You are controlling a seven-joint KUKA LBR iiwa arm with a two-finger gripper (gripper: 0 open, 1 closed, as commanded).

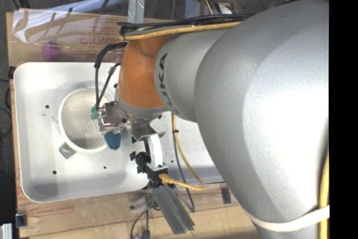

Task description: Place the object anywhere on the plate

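A round white plate (81, 119) lies in the left bin (33, 176). A small blue object (113, 140) sits at the plate's right rim, right under the wrist. My gripper (108, 123) hangs over that rim, mostly hidden by the orange band and the grey arm above it. It stands close over the blue object, and I cannot tell whether the two touch. A small grey piece (67, 150) lies in the bin just off the plate's lower left edge.
The big grey arm covers the right bin and most of the right half of the view. Cables (182, 176) hang from the wrist over the bin's front wall. Plastic sheeting and a purple item (51, 51) lie behind the left bin.
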